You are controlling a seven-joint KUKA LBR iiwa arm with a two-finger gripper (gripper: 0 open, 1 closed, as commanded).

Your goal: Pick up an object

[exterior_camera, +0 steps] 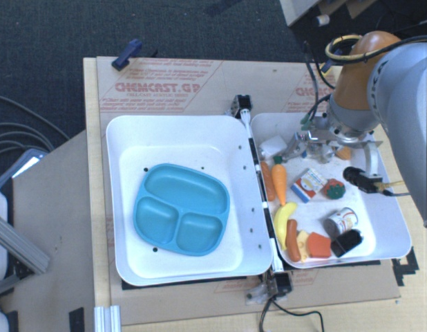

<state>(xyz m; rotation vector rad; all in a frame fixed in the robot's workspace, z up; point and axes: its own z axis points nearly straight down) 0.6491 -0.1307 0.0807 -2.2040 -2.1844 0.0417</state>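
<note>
Objects for picking all lie in the right bin (396,220), while the left bin (120,185) holds a blue tray (180,208) with three compartments. Above the right bin's far half hangs the arm (400,81), grey with its orange band, and the gripper (317,142) sits low over the far-left part of that bin; whether it is spread or closed I cannot tell, and nothing is visibly between its tips. Just beside it lies a small white piece (273,146). Along the bin's left wall run a carrot (278,182) and, nearer, a banana (285,218), with a red-orange food piece (292,234) touching it. Mid-bin sit a small box (309,184) and a strawberry-like toy (333,188); nearer are a can (341,220), an orange block (318,245) and a black item (347,241). The likely trouble is crowding: the carrot and banana hug the wall, so a finger could strike the rim or the divider between the bins. The near cluster is packed touching, so a descent there may nudge neighbours or pinch two at once. The round can could roll out of a squeeze.
</note>
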